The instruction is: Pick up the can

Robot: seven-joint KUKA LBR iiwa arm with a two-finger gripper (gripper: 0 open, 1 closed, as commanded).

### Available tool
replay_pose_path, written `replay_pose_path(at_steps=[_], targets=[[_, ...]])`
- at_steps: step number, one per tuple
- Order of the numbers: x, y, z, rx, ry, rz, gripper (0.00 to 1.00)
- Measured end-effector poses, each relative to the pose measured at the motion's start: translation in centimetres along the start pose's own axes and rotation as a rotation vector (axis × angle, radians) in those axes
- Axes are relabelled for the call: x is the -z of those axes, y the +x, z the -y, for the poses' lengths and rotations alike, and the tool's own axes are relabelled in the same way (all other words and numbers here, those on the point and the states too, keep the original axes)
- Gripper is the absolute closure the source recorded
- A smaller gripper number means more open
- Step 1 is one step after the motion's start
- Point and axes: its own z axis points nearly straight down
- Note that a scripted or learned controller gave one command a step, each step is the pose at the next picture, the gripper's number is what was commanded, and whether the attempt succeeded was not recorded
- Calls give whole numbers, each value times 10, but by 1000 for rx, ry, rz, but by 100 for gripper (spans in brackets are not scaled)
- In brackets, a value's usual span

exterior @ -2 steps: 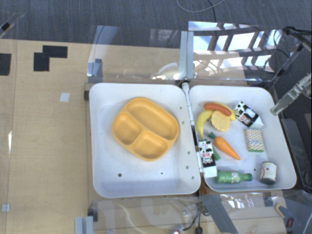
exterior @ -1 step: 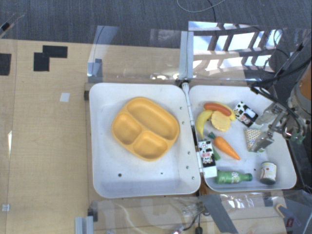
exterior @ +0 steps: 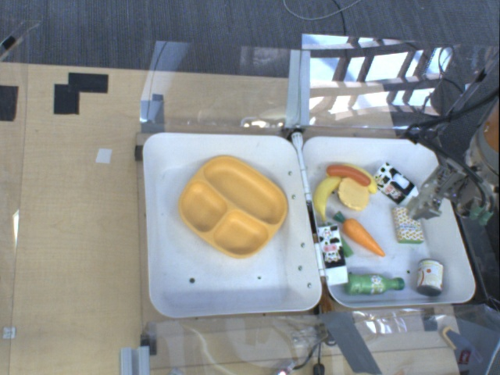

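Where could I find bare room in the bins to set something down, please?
Left bin: bare floor all around the yellow plate, widest along the front. Right bin is crowded; only a small patch lies between carrot, green bottle and can.

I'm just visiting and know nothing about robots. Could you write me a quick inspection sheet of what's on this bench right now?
Surface: bench with two shallow white bins, left bin and right bin, side by side.
Job's things: can upright in the right bin's near right corner, nothing touching it.
Clutter: yellow divided plate in the left bin; in the right bin a banana, carrot, sausage, green bottle, two cow-print cartons and a small patterned box.
Grippers: gripper over the right bin's right side, above the patterned box; holds nothing visible.
Cables: black cable looped on the floor beyond the bench.
Surroundings: grey carpet.
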Motion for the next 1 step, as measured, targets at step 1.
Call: replay_pose_path(at_steps=[1], targets=[[0,0,0,0,0,0,0]])
